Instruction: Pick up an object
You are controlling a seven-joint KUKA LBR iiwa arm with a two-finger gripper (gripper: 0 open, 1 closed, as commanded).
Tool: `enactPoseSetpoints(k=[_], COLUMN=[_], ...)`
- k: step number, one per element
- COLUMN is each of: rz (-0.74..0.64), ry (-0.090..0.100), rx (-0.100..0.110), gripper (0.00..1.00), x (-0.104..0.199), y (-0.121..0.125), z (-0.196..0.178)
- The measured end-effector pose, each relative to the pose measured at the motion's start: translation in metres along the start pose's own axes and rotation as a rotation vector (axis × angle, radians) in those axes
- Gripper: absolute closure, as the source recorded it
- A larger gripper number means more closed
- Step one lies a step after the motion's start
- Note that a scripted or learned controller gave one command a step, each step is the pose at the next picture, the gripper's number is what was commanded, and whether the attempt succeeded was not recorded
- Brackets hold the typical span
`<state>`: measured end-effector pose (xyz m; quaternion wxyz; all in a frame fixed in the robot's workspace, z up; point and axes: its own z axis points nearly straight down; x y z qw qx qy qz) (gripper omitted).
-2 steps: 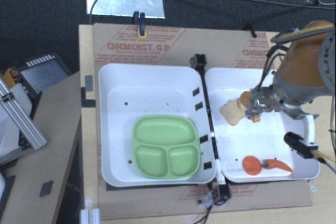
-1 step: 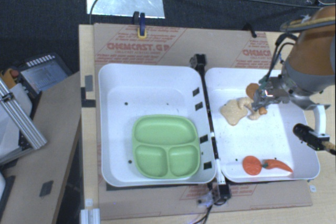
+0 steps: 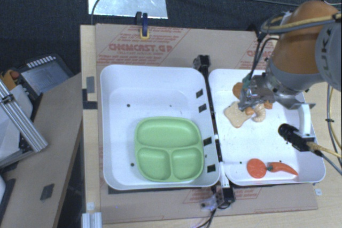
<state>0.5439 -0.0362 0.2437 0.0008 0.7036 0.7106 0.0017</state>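
In the right bin, a pale beige flat piece lies near the divider. A tan lump sits just behind it, and a small beige piece lies to its right. My gripper points down among these three, right at the beige flat piece's upper right edge. Its tips are low in the bin, and nothing shows as lifted. Near the front wall rest a round red-orange thing and an orange carrot-like piece.
The left bin holds a green divided plate in its front half. A black-clipped divider separates the bins. My grey arm with its orange band hangs over the right bin's back right corner.
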Motion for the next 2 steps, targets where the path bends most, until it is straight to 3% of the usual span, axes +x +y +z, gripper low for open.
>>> enactPoseSetpoints(k=[2], rz=[0.001], ry=[0.001], rx=[0.004], gripper=[1.0], x=[0.098], y=[-0.002], z=[0.008])
